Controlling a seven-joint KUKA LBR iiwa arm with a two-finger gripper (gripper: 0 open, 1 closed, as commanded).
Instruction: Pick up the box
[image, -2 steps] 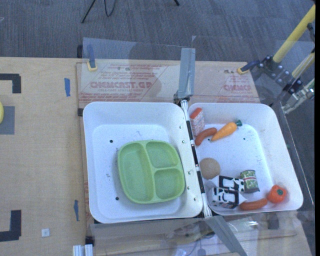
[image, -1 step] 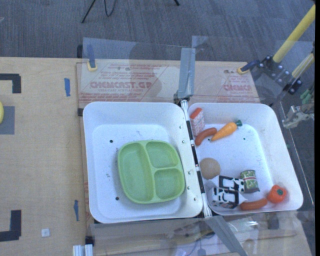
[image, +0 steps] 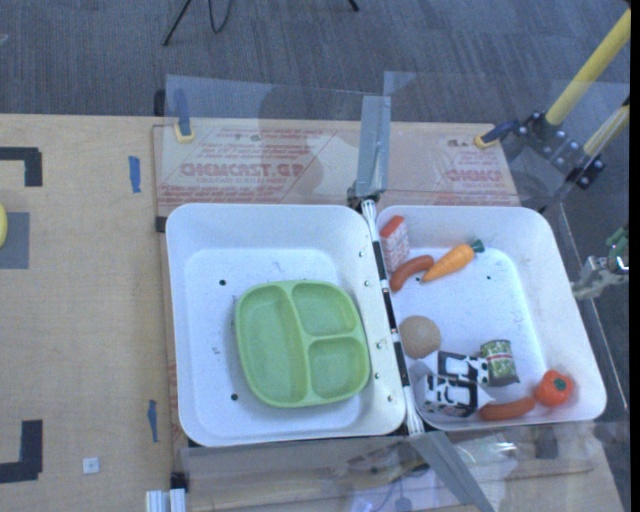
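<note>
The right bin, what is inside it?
The right bin holds a small box, carrot, two sausages, potato, can, tomato, black-and-white toy. Anything underneath is hidden.

The two bins, left (image: 190, 250) and right (image: 540, 250), look like smooth white plastic with a faint sheen, and the green divided plate (image: 300, 342) has the same moulded, matt-plastic look. The table (image: 80, 300) is pale wood or plywood with a flat, unpolished finish, marked with black tape (image: 24, 165) and blue tape (image: 134, 173). The small box (image: 395, 240) looks like printed card, the carrot (image: 452, 260) and tomato (image: 552, 388) like glossy toy plastic, and clear shiny sheets (image: 300, 110) stand behind the bins.
</note>
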